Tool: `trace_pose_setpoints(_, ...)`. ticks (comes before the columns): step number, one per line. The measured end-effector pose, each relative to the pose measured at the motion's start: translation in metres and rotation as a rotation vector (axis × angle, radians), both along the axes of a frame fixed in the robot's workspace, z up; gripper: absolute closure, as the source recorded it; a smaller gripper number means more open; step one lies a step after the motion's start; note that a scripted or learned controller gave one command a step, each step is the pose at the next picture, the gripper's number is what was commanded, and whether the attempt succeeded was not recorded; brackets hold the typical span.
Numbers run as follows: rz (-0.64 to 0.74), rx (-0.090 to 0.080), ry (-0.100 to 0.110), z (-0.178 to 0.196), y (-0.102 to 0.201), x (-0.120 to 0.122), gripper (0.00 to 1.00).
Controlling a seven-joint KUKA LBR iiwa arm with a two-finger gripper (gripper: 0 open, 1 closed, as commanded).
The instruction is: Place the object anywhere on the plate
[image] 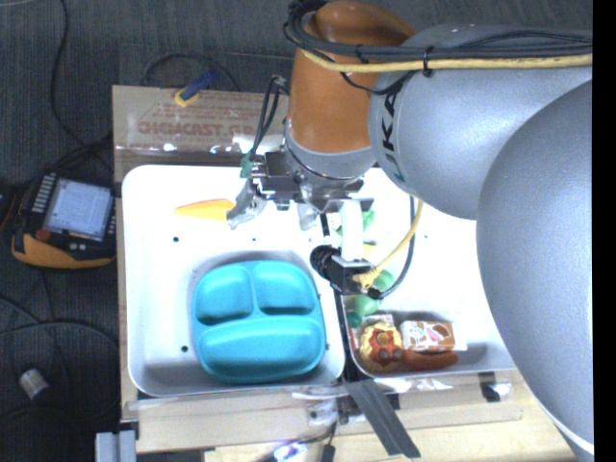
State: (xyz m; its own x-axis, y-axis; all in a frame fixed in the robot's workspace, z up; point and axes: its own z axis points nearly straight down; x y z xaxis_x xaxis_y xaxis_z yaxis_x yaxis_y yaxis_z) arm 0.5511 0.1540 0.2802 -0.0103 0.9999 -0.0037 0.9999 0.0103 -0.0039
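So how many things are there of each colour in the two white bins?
Blue: 1, the plate with three sections, left bin
Orange: 1, the carrot lying behind the plate
Green: 1, a green piece in the right bin, partly hidden
Red and brown: 2, toy food pieces side by side, right bin
Total: 5

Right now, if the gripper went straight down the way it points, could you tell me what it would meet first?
Probably the bare white floor of the left bin. The gripper hangs between the carrot and the blue plate, seemingly over neither, though depth is hard to judge from this slant.
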Motion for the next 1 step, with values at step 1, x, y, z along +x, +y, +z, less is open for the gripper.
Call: trace_pose_setpoints(1, 0.166, 0.002, 0.003, -0.1366, 0.0605, -0.0362, 0.00)
